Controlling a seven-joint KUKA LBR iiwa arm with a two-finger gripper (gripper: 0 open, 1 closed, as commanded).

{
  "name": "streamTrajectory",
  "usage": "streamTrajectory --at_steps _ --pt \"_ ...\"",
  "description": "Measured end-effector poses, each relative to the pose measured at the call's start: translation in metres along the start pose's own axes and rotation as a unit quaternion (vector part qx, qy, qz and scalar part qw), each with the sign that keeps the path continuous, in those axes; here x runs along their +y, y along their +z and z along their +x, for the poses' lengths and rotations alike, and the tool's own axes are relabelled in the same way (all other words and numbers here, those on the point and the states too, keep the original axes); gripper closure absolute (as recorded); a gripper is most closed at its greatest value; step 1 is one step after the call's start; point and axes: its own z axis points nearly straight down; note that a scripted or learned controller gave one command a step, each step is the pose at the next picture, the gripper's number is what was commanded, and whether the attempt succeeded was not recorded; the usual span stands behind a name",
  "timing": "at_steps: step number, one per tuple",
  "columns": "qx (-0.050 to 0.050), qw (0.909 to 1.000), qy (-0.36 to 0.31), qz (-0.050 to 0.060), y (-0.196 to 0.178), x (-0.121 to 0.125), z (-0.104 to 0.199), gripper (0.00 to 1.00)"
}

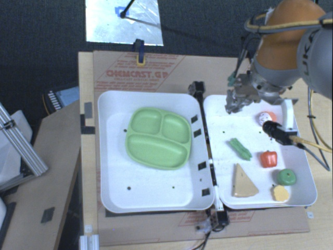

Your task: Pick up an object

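Gripper point(235, 104) hovers over the right bin's point(221, 139) far-left corner; whether the jaws are apart or together cannot be told. Candidate objects lie loose toward the bin's near-right: green pod point(241, 148), tan wedge point(243, 182), red pepper point(268, 159). Nearest target is probably the slim, ridged pod.

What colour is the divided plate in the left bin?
Light green, clearest in the camera view.
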Motion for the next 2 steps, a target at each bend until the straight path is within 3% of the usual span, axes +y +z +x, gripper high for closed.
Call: streamTrajectory --at_steps 2 --pt "0.000 1.0000 0.000 0.001 0.024 -0.036 0.088 1.00"
